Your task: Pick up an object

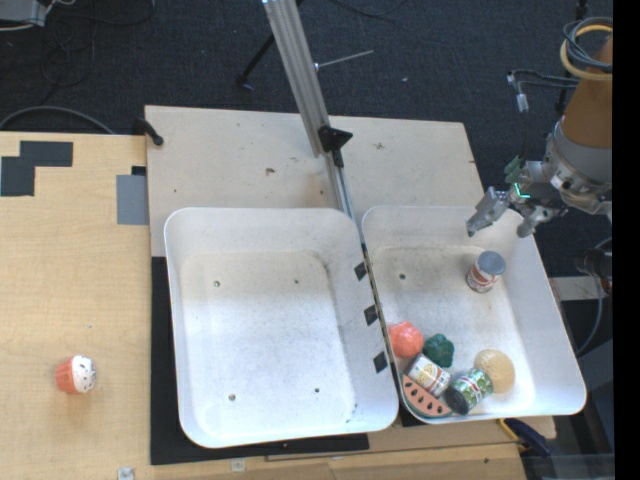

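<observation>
My gripper (506, 218) hangs over the far right rim of the right bin (550, 298), its two fingers spread open with nothing between them. A small can (485, 270) with a grey lid stands upright in the bin, just below and left of the gripper. At the bin's near end lie an orange ball (405, 339), a dark green piece (438, 349), a small labelled jar (430, 374), a watermelon slice (424, 399), a green-and-black can (468, 389) and a tan round item (495, 369).
The left bin (200, 268) sits beside the right one, with a divider carrying black clips (368, 313) between them. A slanted aluminium bar (300, 68) rises behind the bins. A small orange-and-white toy (76, 375) rests on the wooden table at left.
</observation>
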Available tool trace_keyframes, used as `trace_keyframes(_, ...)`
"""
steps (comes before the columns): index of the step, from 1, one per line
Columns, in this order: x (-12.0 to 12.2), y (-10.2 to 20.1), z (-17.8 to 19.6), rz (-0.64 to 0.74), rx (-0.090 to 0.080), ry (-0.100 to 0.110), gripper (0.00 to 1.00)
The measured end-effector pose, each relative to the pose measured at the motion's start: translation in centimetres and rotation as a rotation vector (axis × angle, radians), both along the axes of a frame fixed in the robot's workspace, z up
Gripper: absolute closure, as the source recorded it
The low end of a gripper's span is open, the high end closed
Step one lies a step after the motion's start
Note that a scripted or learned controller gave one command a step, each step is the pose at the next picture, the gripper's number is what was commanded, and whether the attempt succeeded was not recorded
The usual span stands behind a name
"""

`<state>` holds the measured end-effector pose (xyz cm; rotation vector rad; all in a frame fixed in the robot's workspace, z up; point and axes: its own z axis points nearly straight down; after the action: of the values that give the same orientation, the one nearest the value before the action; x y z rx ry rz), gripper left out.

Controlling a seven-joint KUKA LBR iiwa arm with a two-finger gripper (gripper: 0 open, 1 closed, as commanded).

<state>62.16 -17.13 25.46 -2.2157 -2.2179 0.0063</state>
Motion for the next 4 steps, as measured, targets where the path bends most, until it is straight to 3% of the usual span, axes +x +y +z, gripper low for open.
trace_keyframes(1,0.1,0.0,0.3,0.002,-0.001,-0.005,0.00)
trace_keyframes(3,0.2,-0.5,-10.3,-0.002,0.000,0.000,0.00)
trace_keyframes(4,0.9,-0.5,-11.9,0.000,-0.007,-0.031,0.00)
